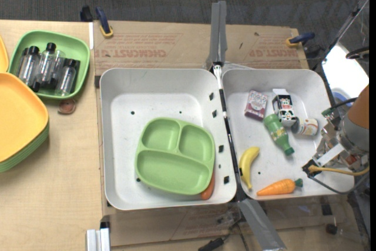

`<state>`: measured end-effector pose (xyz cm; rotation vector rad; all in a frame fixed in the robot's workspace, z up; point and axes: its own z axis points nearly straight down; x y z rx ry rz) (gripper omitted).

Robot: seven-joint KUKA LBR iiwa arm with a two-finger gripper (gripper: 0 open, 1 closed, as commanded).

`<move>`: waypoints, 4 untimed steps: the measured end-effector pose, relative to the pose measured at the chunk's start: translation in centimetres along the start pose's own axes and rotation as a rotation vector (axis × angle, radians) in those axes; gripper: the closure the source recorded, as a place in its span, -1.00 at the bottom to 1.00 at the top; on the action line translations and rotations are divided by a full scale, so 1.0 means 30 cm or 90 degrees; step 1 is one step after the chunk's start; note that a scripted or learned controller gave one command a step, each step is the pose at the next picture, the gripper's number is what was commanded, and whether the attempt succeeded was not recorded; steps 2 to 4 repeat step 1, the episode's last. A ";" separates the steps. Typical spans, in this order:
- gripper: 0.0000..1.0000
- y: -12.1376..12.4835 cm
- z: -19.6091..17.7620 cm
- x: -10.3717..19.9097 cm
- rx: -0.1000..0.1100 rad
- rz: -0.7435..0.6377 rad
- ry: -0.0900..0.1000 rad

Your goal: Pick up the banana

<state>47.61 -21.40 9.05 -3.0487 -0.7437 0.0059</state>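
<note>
The robot is only getting ready to pick up the banana point(248, 165). The banana is lying in the right bin point(305, 88), near its bottom left corner, close to the wall between the two bins, and nothing is holding it. The gripper point(336, 149) is hanging over the right edge of that same bin, well apart from the banana, and I cannot tell if it is open or closed. I think the next move is asking the gripper to go left across the bin, stop over the middle of the banana and come down. It is needing care, because an orange carrot point(277, 187) is lying just beside the banana's lower end. The right bin is also holding a green bottle point(278, 134) lying down, a purple packet point(256, 104), a small black and white box point(284, 107) and a little white can point(306, 126). The left bin point(117, 126) is holding a green plate point(176, 156) with three parts, and something orange point(207, 191) is peeking out from under it. On the table point(64, 185), a green tray point(82, 50) is holding small bottles point(47, 67).
</note>
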 end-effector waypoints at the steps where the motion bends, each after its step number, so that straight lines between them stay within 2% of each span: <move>1: 1.00 0.025 -0.045 -0.012 -0.001 0.125 0.000; 4: 1.00 0.025 -0.045 -0.012 -0.001 0.125 0.000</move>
